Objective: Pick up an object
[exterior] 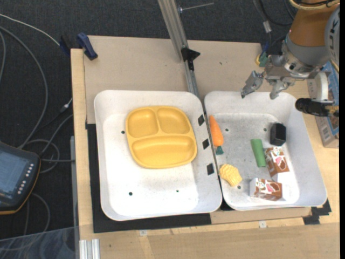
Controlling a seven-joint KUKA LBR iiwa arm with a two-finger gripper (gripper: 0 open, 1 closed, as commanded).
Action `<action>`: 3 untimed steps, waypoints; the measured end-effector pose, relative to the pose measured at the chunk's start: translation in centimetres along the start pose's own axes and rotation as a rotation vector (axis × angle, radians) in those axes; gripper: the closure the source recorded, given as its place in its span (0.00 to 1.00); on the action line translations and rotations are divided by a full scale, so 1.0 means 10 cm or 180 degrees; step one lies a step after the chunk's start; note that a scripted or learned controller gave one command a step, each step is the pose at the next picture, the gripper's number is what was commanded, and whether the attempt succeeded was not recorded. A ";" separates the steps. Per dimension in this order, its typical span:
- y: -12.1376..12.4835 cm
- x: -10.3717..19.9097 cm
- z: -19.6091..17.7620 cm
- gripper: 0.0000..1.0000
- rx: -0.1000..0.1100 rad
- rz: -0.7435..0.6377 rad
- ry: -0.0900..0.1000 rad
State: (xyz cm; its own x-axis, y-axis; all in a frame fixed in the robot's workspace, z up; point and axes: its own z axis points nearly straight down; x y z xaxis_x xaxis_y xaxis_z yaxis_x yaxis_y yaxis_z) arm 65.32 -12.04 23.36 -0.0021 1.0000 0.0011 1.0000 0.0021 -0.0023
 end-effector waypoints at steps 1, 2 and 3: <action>0.00 0.00 0.00 0.00 0.0000 0.0000 -0.0001; 0.03 -0.05 0.61 0.00 0.0015 0.0007 0.0000; -0.01 -0.02 1.24 0.00 0.0021 0.0005 0.0003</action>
State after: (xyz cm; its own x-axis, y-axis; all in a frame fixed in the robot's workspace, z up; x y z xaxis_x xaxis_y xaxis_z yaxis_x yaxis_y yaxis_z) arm 65.20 -12.19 10.98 -0.0005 1.0000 0.0019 1.0000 0.0005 -0.0089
